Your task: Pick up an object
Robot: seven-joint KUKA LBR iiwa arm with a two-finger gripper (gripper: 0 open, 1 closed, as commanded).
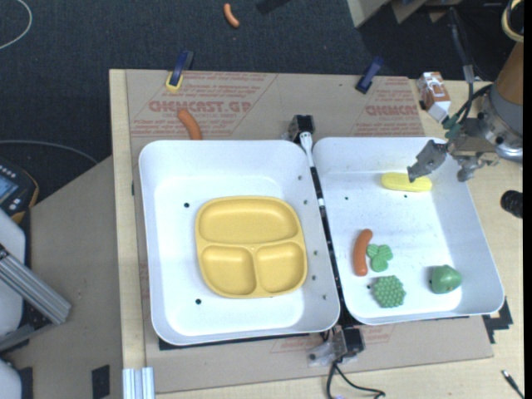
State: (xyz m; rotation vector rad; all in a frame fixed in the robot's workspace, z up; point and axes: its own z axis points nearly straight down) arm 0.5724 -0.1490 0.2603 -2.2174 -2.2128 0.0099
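Observation:
In the right bin (465, 223) lie several toy foods. A flat yellow piece (406, 183) rests near the far wall. An orange sausage (361, 251), a small green broccoli (381, 257), a bumpy green piece (387, 291) and a green pepper (445, 279) lie towards the front. My gripper (446, 166) hangs low over the bin's far right corner, open, with nothing between its fingers. Its left fingertip (420, 169) sits just at the yellow piece's right end.
The left bin (158, 223) holds a yellow divided plate (249, 245). An orange sausage (190, 124) lies on the cardboard behind that bin, and another (231, 14) on the dark floor. Clamps (177, 71) (369, 75) grip the board's far edge.

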